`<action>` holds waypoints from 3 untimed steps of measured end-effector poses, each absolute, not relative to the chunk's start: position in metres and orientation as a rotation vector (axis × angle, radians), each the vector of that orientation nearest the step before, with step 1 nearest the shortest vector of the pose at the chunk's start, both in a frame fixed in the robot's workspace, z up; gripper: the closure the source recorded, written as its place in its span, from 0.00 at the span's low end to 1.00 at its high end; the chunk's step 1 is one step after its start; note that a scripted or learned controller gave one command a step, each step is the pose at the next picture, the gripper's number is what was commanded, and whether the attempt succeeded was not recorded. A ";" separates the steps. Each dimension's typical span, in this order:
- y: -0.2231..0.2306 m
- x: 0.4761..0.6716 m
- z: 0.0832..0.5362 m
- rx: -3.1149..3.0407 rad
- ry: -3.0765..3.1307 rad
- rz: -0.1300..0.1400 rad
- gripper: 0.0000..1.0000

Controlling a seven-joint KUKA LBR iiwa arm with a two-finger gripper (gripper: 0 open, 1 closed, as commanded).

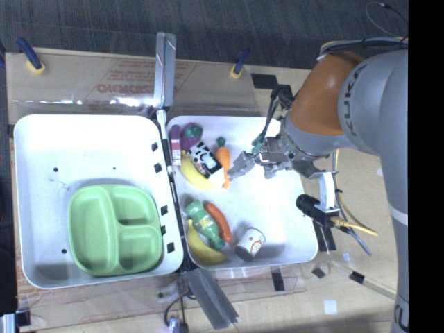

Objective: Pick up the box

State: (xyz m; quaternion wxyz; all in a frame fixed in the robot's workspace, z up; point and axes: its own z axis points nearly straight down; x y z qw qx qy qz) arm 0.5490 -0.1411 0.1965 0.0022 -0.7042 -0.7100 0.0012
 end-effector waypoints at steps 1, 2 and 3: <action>-0.140 0.549 0.206 -2.202 -2.232 0.006 1.00; -0.099 0.617 0.221 -2.336 -2.098 0.003 1.00; -0.078 0.657 0.199 -2.388 -2.039 0.003 1.00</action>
